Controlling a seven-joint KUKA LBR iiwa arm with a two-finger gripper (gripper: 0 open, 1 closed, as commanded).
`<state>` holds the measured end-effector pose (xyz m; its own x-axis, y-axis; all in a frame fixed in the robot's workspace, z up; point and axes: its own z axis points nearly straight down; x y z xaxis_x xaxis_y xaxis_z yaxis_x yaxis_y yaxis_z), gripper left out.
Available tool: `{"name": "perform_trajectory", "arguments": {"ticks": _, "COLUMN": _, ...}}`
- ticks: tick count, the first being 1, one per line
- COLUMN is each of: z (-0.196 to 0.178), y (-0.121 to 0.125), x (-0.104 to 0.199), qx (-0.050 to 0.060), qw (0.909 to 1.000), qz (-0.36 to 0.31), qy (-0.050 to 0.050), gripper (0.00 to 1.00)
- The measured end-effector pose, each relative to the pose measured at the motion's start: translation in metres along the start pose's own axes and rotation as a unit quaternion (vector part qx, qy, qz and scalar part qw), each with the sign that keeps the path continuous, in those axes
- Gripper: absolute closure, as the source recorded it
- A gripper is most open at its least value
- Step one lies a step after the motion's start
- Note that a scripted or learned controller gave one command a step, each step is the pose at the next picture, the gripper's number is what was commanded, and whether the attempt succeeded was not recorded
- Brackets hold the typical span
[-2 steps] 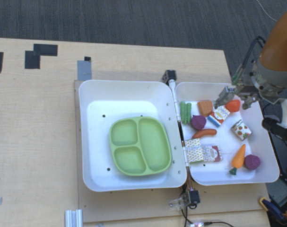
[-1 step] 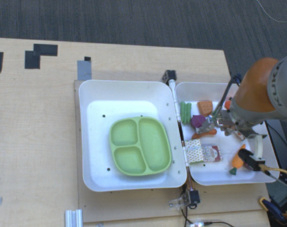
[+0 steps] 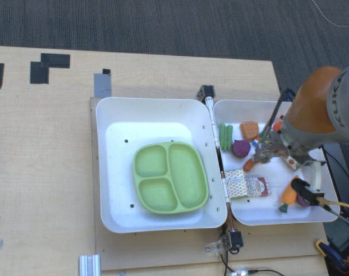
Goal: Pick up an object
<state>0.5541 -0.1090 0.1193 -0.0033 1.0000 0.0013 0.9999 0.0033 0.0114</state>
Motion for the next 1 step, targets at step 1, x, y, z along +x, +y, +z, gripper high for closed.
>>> {"name": "perform_trajectory", "arguments": {"ticks": 1, "z": 0.0001, "y": -0.0001, "x": 0.0000, "qx": 0.000, "qw": 1.0000, "qz": 0.000, "qy": 0.000, "gripper": 0.00}}
